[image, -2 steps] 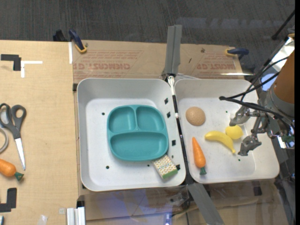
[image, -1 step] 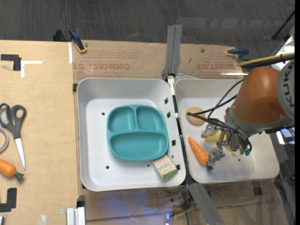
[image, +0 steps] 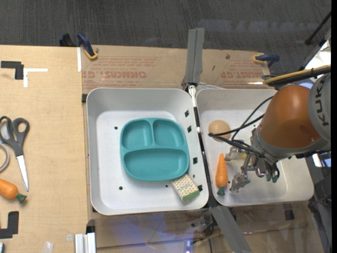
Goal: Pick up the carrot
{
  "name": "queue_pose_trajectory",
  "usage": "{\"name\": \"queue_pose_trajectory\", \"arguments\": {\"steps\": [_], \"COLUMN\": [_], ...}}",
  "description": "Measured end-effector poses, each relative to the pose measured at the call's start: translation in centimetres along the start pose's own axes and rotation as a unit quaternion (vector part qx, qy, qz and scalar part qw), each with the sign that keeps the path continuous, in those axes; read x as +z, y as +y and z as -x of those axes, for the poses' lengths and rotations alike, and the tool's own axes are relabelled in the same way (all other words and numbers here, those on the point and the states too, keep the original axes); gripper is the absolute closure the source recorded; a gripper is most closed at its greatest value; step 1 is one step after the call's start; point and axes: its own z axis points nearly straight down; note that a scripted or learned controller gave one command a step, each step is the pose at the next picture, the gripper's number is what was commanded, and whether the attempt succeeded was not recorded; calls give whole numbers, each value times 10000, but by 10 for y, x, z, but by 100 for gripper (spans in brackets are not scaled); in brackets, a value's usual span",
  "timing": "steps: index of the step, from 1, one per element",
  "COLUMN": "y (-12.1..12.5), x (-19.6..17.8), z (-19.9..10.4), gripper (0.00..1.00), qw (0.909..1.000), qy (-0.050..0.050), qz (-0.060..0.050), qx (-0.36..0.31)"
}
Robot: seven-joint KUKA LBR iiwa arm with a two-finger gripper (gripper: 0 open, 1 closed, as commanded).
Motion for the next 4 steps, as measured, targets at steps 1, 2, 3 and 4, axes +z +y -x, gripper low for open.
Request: {"name": "queue_pose_trajectory", "arguments": {"steps": [1, 2, 3, 4], "y": [0, -13, 2, 5], "x": [1, 1, -1, -1], "z": [-4, -5, 36, 61], "gripper": [0, 0, 0, 0], "qw": [9987, 9612, 9810, 9681], "qy": [3, 4, -11, -13], "qz": [2, -3, -3, -1], "qx": [513, 2760, 1938, 2504]}}
